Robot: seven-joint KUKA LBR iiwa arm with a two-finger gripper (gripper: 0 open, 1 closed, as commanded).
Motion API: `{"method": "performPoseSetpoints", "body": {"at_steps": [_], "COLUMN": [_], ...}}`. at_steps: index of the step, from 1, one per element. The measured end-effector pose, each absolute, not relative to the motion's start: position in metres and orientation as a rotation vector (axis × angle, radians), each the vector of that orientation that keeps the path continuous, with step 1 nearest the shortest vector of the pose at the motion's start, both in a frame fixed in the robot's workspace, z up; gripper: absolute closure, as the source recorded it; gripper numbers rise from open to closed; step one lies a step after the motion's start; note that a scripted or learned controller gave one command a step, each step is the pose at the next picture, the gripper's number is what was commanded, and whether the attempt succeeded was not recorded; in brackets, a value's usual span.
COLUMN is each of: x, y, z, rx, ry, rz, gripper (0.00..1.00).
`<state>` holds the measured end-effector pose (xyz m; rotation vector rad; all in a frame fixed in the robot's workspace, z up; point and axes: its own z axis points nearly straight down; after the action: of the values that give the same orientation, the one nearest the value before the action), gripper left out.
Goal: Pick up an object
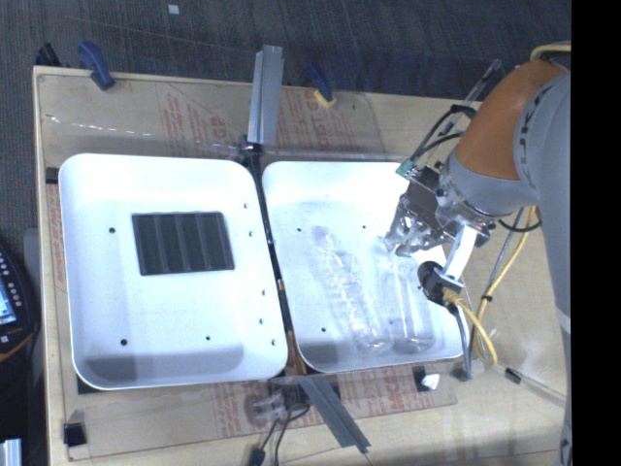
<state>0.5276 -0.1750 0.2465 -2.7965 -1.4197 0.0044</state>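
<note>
The counter [146, 105] carries two white bins. The left bin [97, 338] holds a dark ribbed grate [182, 243] at its centre. The right bin [291, 192] holds two clear plastic bottles [342, 284] [406, 304] toward its near right corner. The claw [406, 239] hovers over the right edge; whether it is clenched cannot be told.

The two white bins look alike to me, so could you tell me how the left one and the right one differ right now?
The left bin holds a dark ribbed rectangular object lying flat, while the right bin holds clear plastic bottles that are hard to see against the white. The gripper hangs over the right bin's right side; nothing hangs over the left bin. Both are shallow, white and round-cornered, set side by side.
</note>
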Motion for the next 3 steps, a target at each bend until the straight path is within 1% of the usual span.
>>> {"method": "performPoseSetpoints", "body": {"at_steps": [1,2,3], "x": [0.529,0.517,0.517], "y": [-0.184,-0.188,-0.188], "z": [0.107,0.237,0.237], "rx": [-2.799,-2.79,-2.79], "ry": [-1.424,-1.439,-1.439], "rz": [0.001,0.002,0.002], "gripper": [1.0,1.0,0.0]}}
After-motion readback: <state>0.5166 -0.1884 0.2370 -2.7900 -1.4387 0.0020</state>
